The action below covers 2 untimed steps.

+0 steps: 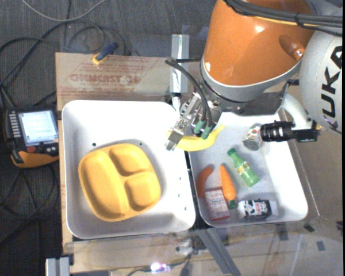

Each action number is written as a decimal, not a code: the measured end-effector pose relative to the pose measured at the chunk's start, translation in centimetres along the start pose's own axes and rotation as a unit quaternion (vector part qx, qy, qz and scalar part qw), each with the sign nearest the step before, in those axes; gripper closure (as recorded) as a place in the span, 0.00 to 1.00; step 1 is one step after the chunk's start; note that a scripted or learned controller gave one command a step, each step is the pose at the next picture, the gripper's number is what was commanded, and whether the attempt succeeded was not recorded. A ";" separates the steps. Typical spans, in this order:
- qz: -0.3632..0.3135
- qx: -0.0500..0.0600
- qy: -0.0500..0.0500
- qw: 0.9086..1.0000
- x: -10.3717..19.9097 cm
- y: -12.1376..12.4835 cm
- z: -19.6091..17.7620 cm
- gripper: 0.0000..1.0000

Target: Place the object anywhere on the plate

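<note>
The yellow banana-shaped toy (202, 140) sits right at the seam between the two bins, its curved body poking out beneath the gripper (187, 132), over the top-left corner of the right white bin (296, 171) and near the dividing rim. The gripper is down on it, and the fingers look to be set about the banana's left end, but from this slant it is hard to say whether they are clamped on it or merely above it, so call the grasp unconfirmed. Over in the left white bin (103, 111), the yellow three-compartment plastic plate (119, 180) lies waiting, well apart from the banana, down and to the left, with nothing in its sections. So the score as it stands: the placing itself is not done; what is left, by my reading, is a carry across the rim and a release over the plate. Around the action in the right bin, a green plastic bottle (243, 167), an orange toy carrot (227, 183), a reddish-brown sausage-shaped toy (203, 177), a small red-and-white packet (216, 204) and a dark little carton (255, 208) lie clustered below the banana. Above, the arm's big orange band (253, 33) looms over the desk.
</note>
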<state>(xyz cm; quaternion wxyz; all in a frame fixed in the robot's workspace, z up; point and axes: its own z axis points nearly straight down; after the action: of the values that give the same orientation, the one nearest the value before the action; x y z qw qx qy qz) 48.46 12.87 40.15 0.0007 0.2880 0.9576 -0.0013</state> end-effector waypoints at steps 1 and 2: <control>-0.080 0.001 0.004 0.997 0.1 -0.3 21.8 1.00; -0.365 -0.002 -0.002 0.931 0.5 1.0 29.7 1.00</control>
<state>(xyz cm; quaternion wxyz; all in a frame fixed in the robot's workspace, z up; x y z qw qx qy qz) 48.60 13.94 10.41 0.0026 -0.0817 0.9967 0.0000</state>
